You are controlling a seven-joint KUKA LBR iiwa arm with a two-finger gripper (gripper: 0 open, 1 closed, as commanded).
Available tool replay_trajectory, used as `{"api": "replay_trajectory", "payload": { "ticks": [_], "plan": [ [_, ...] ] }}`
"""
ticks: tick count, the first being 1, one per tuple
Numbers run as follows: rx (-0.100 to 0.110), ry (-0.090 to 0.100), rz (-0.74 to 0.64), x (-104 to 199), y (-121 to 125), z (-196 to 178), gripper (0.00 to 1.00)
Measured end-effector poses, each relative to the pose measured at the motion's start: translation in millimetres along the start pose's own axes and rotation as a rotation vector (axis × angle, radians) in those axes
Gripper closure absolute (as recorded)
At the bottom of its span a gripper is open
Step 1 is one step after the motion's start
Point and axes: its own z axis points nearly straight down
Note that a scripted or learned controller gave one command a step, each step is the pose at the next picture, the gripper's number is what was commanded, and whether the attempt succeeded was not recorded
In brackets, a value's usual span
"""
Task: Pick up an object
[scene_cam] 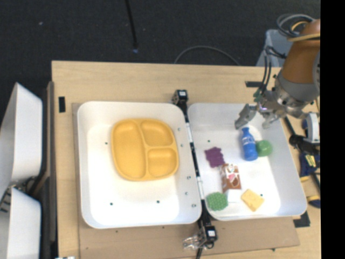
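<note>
We see the end effector (pixel 257 117) hanging over the upper part of the right bin (pixel 285 196), its two fingers spread apart with nothing between them. One finger (pixel 243 116) points toward the bin's middle, the other (pixel 271 117) toward its right wall. Just below it lies a blue bottle (pixel 248 144) with a white cap, its top close to the fingertips but not gripped. A small green ball (pixel 264 148) sits touching the bottle's right side. Further toward the bin's centre we find a purple piece (pixel 214 156), and below that a red-and-white packet (pixel 231 177). Near the bin's lower edge rest a green knobbly ball (pixel 217 200) and a yellow wedge (pixel 252 199). The left bin (pixel 94 198) carries a yellow divided plate (pixel 144 148) with three compartments. Both bins sit side by side on the wooden tabletop (pixel 118 77).
</note>
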Motion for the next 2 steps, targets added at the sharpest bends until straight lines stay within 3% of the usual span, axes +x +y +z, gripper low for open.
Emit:
{"api": "replay_trajectory", "payload": {
  "ticks": [1, 2],
  "plan": [
    [-0.013, -0.003, -0.003, 0, 3, -8, 0.00],
    [-0.011, -0.004, -0.005, -2, 11, 37, 0.00]
  ]
}}
